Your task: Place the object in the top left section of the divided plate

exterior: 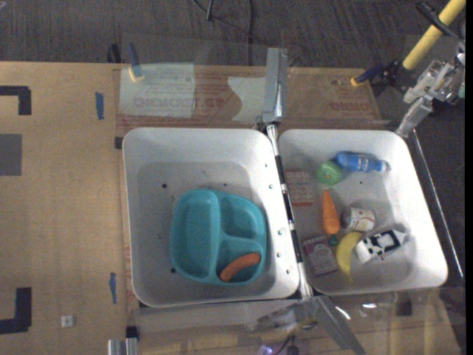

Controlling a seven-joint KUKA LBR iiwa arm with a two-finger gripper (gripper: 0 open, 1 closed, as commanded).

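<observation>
Hovering at the upper right corner, the hand [437, 83]; grip state unclear.

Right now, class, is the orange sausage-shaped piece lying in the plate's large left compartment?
No. The orange piece lies in the lower right compartment of the teal plate, in the left bin.

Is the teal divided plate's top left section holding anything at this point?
Empty. The divided plate shows bare teal in its upper sections; its only content is an orange sausage-like piece in the lower right compartment.
</observation>
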